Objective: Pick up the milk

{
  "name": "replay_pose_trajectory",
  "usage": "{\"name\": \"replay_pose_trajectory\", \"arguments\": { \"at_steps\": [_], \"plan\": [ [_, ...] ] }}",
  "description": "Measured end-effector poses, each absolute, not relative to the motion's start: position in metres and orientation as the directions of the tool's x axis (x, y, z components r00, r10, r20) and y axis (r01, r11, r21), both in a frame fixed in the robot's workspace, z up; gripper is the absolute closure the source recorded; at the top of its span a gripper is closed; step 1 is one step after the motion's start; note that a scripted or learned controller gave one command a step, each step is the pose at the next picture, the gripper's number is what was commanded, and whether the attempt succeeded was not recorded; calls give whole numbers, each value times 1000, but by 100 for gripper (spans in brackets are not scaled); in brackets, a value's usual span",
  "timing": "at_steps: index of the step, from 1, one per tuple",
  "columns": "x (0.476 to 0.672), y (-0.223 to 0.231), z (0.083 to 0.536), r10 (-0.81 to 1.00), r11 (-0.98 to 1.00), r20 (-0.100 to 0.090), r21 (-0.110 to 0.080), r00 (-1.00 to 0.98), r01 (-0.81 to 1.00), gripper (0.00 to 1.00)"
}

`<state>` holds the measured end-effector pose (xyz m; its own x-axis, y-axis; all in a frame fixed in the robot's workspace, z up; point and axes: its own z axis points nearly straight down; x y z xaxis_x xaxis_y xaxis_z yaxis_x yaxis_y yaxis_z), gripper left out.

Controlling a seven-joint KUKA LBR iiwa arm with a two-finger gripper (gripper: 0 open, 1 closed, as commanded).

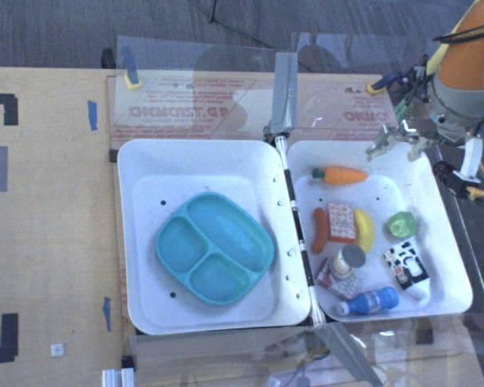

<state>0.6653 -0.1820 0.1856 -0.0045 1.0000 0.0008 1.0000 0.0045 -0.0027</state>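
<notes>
The milk [406,265] is a small carton with black and white cow patches. It lies on its side near the front right corner of the right bin [445,216]. My gripper [398,143] hangs over the bin's far right corner, well behind the milk. Its two metal fingers [379,144] stand apart, open, with nothing between them. The grey arm with its orange band comes in from the upper right.
The right bin also holds a carrot [340,175], a sausage [320,229], a red and white box [340,222], a banana [364,231], a green item [401,224], a blue bottle [370,301] and a small jar [344,268]. A teal divided plate [215,247] lies in the left bin [145,176].
</notes>
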Motion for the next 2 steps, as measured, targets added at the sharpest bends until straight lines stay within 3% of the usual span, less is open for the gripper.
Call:
{"name": "replay_pose_trajectory", "arguments": {
  "at_steps": [1,2],
  "plan": [
    [667,-204,109,1000,0,0,-3,0,1000,0],
    [603,-214,97,999,40,5,-3,-40,999,0]
  ]
}}
